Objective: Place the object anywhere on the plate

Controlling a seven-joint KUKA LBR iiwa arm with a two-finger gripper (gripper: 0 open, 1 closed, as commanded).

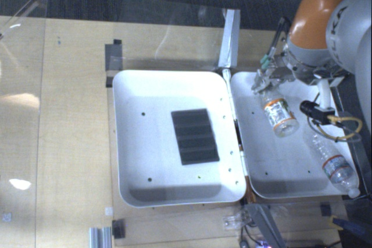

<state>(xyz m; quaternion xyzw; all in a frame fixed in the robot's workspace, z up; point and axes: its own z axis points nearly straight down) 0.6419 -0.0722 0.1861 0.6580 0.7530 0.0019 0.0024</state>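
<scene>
Item: gripper (263, 79), jaw state impossible for you to tell, poised just above the small jar (279, 115) lying in the right bin (256, 180). Dark plate (195, 136) sits in the left bin (131, 125). Risk: round jar may roll from your pinch; clear bottle (336, 164) lies nearby.

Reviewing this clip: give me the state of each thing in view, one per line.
Dark ribbed plate: flat in the left bin, nothing on it.
Small jar with orange label: on its side in the right bin, untouched.
Clear plastic bottle: lying on its side near the right bin's corner.
Pincer: over the right bin's far edge, just above the jar.
</scene>
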